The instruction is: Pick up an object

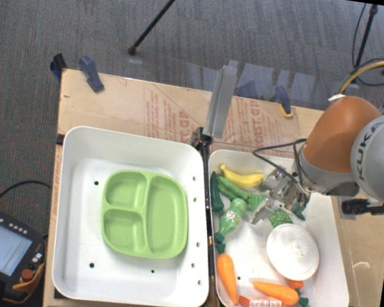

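From above, the tabletop [135, 100] carries two shallow white bins side by side. The arm [355, 150], grey with a rounded orange band, reaches in over the right bin [332, 229], and its tool [276, 199] hangs low among the toy food at that bin's far side; whether it is released or clenched cannot be told, since metal parts and cables crowd the tip. Just left of the tool lies a yellow banana [241, 176], smooth and curved, its long axis running left to right. Below that, a green pod [233, 190] slants down toward the tool, and a pale green bottle [230, 217] lies tilted beside the tool's lower left. A dark green cucumber [215, 192] lies along the bin's left wall. Just under the tool, on its right, sits a round white lid [293, 250] with a small knob. Further toward the near rim, one carrot [227, 276] points diagonally, another carrot [276, 291] lies nearly level, and a red and white box [259, 303] rests at the edge. Well to the tool's left, the left bin [70, 238] holds a glossy lime plate [145, 214] with three compartments.
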Robot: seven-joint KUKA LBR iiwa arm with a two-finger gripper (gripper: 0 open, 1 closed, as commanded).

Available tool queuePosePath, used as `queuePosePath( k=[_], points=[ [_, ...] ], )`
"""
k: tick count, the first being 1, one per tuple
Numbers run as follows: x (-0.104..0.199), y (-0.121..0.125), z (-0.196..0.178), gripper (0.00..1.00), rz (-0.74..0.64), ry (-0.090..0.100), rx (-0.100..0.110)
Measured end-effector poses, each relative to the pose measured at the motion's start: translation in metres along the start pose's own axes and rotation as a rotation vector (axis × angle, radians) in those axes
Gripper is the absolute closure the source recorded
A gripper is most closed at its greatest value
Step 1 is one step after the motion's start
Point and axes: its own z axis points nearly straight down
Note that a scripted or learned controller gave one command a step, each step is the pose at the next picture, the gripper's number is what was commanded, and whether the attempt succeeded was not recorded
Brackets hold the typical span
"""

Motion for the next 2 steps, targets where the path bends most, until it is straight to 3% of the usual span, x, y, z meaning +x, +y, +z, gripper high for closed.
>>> queuePosePath(
  k=[1,2],
  points=[
    [0.056,0.043,-0.001,0.0,0.196,-0.002,0.002],
    [0.119,-0.015,0.0,0.0,0.255,0.001,0.001]
  ],
)
